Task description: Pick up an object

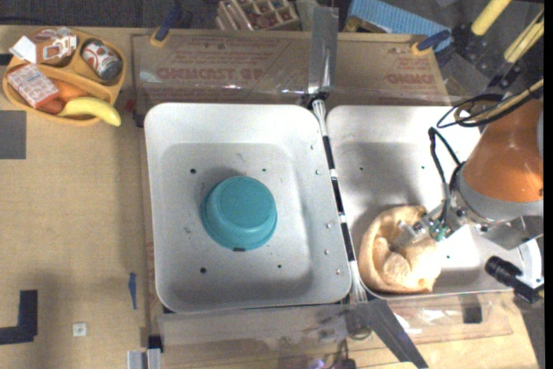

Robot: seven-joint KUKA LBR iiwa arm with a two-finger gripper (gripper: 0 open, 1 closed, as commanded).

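A teal bowl lies upside down in the middle of the left bin. A tan, bread-like soft object rests in the front left corner of the right bin. My gripper reaches down from the right onto the top right part of the tan object, with the orange-banded wrist above it. The fingers are too small and dark against the object for me to judge their state or whether they touch it.
A yellow tray with a banana, cans and boxes sits at the far left of the bench. Cardboard flaps lie behind both bins. Black cables hang over the right bin's right side.
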